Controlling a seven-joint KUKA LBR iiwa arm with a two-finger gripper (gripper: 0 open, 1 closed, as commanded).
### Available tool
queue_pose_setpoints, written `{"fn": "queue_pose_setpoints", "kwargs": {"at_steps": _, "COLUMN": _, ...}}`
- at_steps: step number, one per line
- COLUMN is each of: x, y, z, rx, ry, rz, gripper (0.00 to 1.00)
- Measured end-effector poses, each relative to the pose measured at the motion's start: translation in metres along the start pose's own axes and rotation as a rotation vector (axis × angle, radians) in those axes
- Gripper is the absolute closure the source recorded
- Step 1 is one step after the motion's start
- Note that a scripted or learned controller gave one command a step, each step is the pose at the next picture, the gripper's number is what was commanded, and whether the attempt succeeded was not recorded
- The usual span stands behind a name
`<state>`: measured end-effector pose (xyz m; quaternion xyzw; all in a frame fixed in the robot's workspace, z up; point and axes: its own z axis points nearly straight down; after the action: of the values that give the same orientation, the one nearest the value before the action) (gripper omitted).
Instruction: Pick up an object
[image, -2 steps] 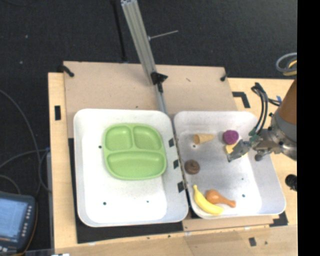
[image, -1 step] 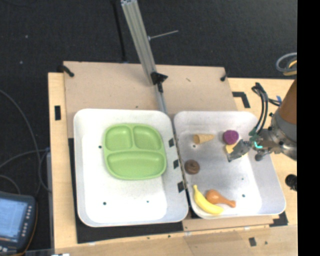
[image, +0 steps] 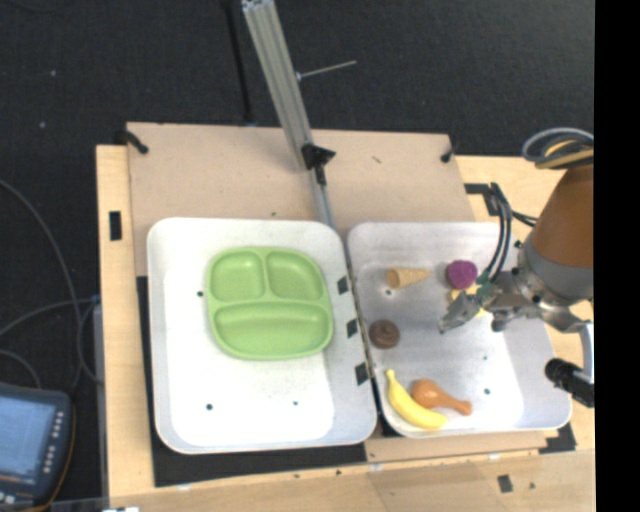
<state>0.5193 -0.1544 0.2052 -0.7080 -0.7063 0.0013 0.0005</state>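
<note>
A pale wooden tabletop (image: 120, 300) carries a tan board (image: 230, 170) at its far side and two shallow white bins side by side, touching along their inner edges: the left bin (image: 180, 400) and the right bin (image: 520, 400).

A broad orange band (image: 565, 215) is seen above a grey wrist (image: 556, 275). Black cables (image: 500, 225) are looped beside the band, and dark metal fingers (image: 458, 312) are carried below the wrist.
</note>
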Motion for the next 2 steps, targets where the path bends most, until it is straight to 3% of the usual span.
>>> {"fn": "queue_pose_setpoints", "kwargs": {"at_steps": 2, "x": -0.007, "y": 0.004, "z": 0.106, "rx": -0.002, "ry": -0.001, "rz": -0.001, "gripper": 0.0}}
